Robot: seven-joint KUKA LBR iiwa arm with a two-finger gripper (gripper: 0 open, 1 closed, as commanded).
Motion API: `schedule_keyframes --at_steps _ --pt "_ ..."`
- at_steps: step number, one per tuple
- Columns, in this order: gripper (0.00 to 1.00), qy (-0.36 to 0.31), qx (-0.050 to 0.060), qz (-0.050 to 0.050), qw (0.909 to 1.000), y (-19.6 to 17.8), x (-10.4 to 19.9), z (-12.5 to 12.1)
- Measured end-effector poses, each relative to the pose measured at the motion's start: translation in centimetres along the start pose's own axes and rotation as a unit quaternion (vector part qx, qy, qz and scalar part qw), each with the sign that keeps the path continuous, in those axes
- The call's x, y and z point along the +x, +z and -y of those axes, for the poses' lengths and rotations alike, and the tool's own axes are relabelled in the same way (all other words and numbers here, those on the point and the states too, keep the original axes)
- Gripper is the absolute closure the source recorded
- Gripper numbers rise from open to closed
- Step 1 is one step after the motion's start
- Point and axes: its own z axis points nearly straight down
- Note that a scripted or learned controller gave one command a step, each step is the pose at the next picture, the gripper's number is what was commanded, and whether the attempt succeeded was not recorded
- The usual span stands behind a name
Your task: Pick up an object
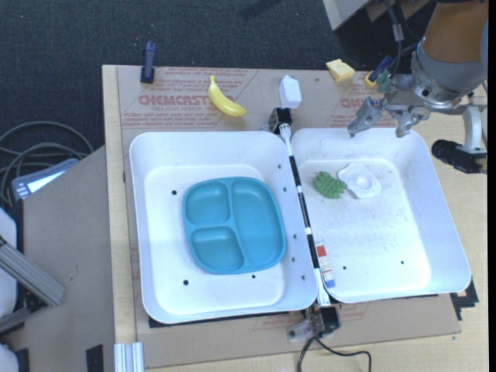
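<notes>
1. Nearest you, at the lower middle of the frame, the left bin (155, 285) holds a blue divided plate (232, 225) lying flat in its centre.
2. Look to the right bin (434, 246): a small green object (329, 184) and a white round piece (361, 181) lie just beside each other in its upper half, the green one to the left. Either would serve as the object to pick.
3. Your hand (385, 120) hangs above the upper rim of the right bin, toward the upper right of the frame. Its two fingers stand spread apart with nothing between them.
4. Watch the close pairing: a descent placed between the two could nudge both and catch neither, I judge.
5. Mind the rim too; the hand sits over the bin's edge, so a straight drop would likely strike the wall.
6. Judging the green object's lie, its long axis runs from upper left to lower right. Closing across that line looks the safer grip.
</notes>
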Motion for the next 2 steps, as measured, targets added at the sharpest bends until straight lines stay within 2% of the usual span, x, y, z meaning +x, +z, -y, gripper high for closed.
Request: schedule_keyframes --at_steps 1,2 --pt "0.00 0.000 -0.001 0.000 1.0000 17.4 0.9 3.1" --pt "0.00 0.000 -0.001 0.000 1.0000 17.0 0.2 -1.5"
